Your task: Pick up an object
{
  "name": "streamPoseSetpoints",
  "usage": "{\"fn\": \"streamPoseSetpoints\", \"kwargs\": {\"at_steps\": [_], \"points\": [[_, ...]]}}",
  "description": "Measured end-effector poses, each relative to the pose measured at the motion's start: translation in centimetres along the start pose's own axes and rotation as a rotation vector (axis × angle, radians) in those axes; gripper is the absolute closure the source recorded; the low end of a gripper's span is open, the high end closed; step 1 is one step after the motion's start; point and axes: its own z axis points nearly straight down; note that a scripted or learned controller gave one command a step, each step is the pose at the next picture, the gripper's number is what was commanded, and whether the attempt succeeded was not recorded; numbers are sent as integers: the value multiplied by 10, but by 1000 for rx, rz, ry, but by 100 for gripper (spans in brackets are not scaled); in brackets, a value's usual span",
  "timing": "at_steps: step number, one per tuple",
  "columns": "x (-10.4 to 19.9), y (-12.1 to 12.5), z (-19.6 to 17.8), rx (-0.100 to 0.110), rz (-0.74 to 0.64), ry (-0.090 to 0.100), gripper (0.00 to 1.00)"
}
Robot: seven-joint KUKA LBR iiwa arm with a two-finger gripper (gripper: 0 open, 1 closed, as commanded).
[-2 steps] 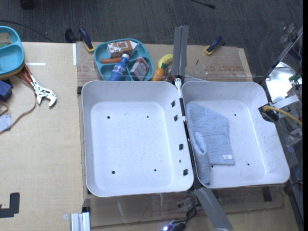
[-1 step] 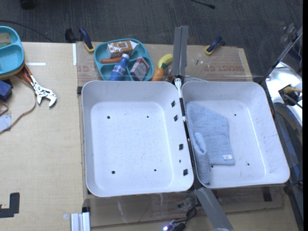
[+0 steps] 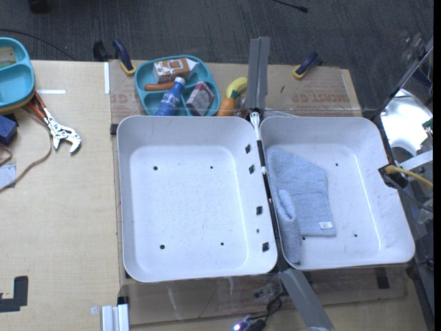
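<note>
A wooden table (image 3: 55,212) carries two shallow white bins side by side. The left bin (image 3: 138,267) sits beside the right bin (image 3: 375,250), which holds a grey towel (image 3: 303,188) lying loosely folded against its left wall. The arm's jaws are out of sight, so their state and the towel's place relative to them cannot be told. The towel looks light, soft and limp; it would likely sag and drape when lifted. A raised fold near its left edge seems the best place to pinch.

Grey towel (image 3: 302,200) flat in right bin (image 3: 365,254), beside left bin (image 3: 186,267)
</note>
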Motion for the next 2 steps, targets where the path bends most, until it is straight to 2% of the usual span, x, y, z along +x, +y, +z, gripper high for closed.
{"fn": "streamPoseSetpoints", "kwargs": {"at_steps": [1, 2], "points": [[-15, -10, 64, 0, 1, 1, 0], [-16, -3, 84, 0, 1, 1, 0]]}}
